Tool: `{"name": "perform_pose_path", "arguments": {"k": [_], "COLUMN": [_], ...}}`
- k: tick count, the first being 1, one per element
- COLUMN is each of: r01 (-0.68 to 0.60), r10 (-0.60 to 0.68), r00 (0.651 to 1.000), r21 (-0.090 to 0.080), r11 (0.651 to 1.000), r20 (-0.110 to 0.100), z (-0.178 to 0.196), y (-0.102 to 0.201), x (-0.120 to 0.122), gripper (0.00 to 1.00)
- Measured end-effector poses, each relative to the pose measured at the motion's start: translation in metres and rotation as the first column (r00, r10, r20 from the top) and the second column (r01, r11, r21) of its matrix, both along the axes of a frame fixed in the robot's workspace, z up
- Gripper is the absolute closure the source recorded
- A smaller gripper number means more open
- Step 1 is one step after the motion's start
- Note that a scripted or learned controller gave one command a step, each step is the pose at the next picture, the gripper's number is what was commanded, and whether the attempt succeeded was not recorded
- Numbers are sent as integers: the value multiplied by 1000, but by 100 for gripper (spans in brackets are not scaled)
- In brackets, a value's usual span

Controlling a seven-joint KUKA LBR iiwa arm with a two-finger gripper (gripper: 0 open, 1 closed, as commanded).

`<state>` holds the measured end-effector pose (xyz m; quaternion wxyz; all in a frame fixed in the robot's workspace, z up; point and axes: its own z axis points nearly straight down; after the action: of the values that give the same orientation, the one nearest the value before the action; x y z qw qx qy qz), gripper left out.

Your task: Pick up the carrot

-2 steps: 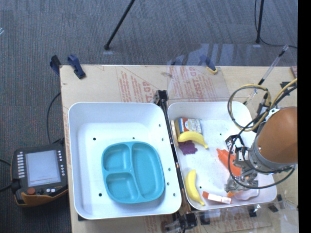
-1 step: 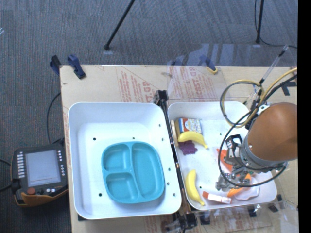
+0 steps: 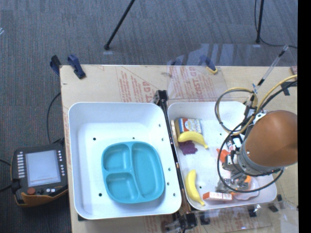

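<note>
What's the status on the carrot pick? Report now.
Gripper low in the right bin, fingers hidden under the arm. Orange bit, likely carrot, partly visible beside the wrist. Grasp unconfirmed. Two bananas lie left, apart.

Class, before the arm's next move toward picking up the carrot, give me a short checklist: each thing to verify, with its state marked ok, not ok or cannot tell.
1. Carrot located, in right bin: ok, partly hidden by the arm.
2. Gripper over right bin: ok.
3. Carrot between fingers: cannot tell.
4. Bananas apart from carrot: ok.
5. Cables off carrot: cannot tell.
</note>
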<state>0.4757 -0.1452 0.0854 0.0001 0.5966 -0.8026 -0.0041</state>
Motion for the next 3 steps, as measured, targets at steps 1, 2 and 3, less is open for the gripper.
{"name": "perform_pose_path", "arguments": {"k": [1,2,3], "r01": [-58,-203,-509], "r10": [58,203,509], "r00": [998,979,861], "r21": [-2,0,0], "r11": [998,979,861], "r20": [7,5,7], "z": [39,67,94], "y": [-17,47,12], "x": [2,1,0], "gripper": [100,100,100]}}
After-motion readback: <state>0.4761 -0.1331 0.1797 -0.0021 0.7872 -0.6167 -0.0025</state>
